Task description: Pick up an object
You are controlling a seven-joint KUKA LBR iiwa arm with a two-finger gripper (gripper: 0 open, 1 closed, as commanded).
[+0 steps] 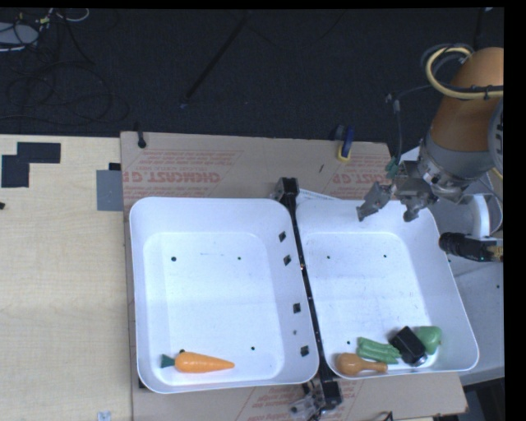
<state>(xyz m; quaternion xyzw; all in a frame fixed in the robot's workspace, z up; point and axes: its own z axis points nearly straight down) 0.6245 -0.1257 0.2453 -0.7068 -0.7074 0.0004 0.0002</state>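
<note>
the gripper [390, 204] hovers, fingers spread wide and empty, over the right bin's [460, 308] far edge; toys huddle at its near right corner, where a descent risks clipping the wall or grabbing nothing.

Pale wooden bench [57, 279], cardboard sheet [246, 164], perhaps dark carpet [246, 66] behind.

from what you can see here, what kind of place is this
Likely a robot grasping test bench in a lab: two white bins holding a toy carrot, an arm's pincer above, loose cables behind.
</note>
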